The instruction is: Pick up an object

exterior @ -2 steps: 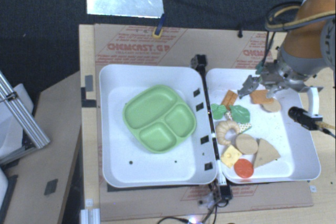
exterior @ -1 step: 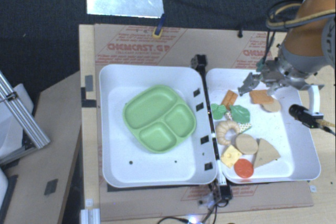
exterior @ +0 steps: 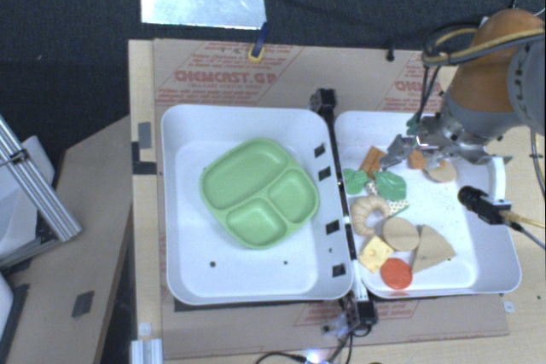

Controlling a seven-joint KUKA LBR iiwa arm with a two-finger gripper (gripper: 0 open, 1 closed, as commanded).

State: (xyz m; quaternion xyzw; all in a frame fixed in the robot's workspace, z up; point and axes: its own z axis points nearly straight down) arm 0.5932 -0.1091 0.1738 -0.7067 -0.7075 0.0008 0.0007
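We see the gripper [exterior: 408, 147] hanging low over the far end of the right bin [exterior: 495, 273], its fingers spread with nothing between them, just beside an orange block [exterior: 372, 159] and a green leaf piece [exterior: 391, 184]. We judge this the approach step: nothing is lifted yet. More toy food lies nearer us, a pretzel [exterior: 369, 213] and a red disc [exterior: 396, 273]. Next, we think, it must settle over one piece and close. The left bin [exterior: 183, 268] holds a green tray [exterior: 258, 192].
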